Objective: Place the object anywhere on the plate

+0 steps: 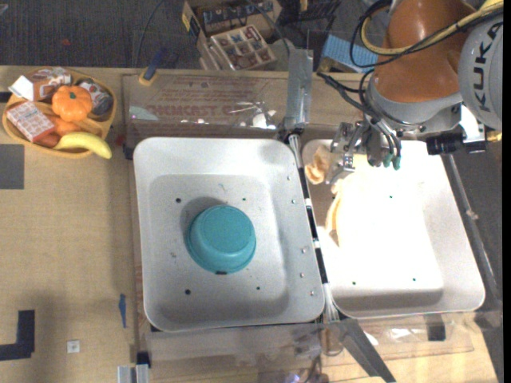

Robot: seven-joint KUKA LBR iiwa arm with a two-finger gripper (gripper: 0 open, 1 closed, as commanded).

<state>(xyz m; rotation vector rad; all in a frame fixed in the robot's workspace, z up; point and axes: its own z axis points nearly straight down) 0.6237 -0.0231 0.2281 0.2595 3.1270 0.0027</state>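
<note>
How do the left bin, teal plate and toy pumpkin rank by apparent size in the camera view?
1. left bin
2. teal plate
3. toy pumpkin

- My one camera sits high above the bench [72, 238] and looks down at a slant.
- I see both white bins [160, 174] whole.

Grey KUKA arm [447, 62] with an orange band, black lettering, yellow cables and a metal hand [351, 152].
</note>
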